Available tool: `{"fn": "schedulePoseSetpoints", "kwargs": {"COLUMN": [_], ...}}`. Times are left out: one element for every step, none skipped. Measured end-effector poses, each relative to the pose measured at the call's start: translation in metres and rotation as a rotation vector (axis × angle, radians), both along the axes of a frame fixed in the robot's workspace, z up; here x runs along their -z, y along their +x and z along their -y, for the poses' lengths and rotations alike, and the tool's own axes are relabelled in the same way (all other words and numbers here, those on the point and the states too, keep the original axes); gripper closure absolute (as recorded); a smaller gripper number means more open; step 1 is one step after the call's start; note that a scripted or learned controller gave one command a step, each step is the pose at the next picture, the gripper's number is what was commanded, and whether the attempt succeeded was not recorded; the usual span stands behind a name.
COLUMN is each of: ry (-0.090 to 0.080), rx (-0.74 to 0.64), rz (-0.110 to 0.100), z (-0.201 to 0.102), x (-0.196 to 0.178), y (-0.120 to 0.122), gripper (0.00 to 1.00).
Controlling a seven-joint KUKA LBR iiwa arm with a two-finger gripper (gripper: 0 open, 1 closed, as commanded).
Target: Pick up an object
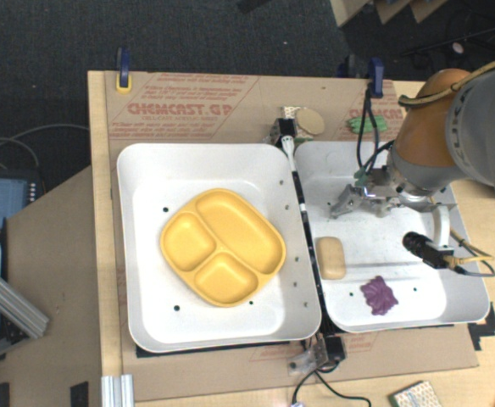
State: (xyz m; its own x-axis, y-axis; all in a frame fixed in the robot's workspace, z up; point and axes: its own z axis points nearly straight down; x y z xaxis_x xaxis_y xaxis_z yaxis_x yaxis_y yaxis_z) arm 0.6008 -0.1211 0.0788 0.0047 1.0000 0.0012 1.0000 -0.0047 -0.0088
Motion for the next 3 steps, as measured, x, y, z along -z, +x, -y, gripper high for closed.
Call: {"fn": "schedulePoseSetpoints", "kwargs": {"ry": [-0.001, -0.002, 0.000], "rx": [0.001, -0.012, 0.001], "rz": [0.004, 0.019, 0.004], "z": [0.045, -0.013, 0.051], "x": [-0.006, -0.007, -0.006], "y": [-0.036, 0.063, -0.003], "gripper": [0.00, 0.00, 0.00]}}
